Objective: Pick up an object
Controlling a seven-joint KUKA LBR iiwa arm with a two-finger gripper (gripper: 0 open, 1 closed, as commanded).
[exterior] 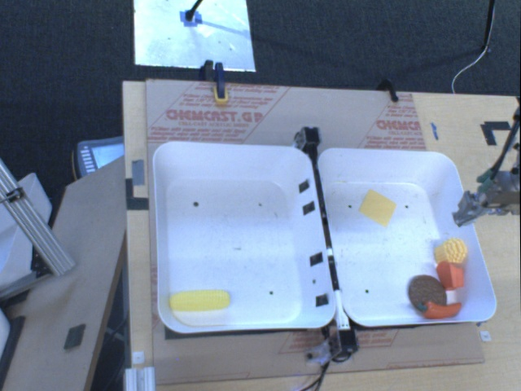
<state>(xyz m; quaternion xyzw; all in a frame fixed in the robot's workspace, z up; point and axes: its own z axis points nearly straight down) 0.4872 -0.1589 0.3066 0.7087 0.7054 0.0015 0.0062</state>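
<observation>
At the right rim of the right bin (468, 243), the gripper (474, 206) hangs above the edge; whether it is wide or narrow I cannot tell, and nothing shows held in it. The pick, by my judgement, is not yet done: every object lies in a bin.

Right bin, contents: one flat yellow square (378, 207) toward the far middle; in the near right corner, a cluster touching or nearly so, namely a small corn cob (452, 251), a red-orange block (451, 274), a brown round cookie (425, 291) and a carrot (442, 309) along the near rim. The cluster is nearest the gripper, so a descent, a grasp and a lift are left.

Left bin (163, 218), contents: one long yellow corn cob (199, 300) near the near left corner.

Surface: a wooden bench (138, 120) with a printed cardboard sheet (269, 112) under both bins, black clips along the shared rim. Room: dark carpet, a shiny metal plate (193, 23) beyond the far edge, an aluminium bar (28, 218) at left.
</observation>
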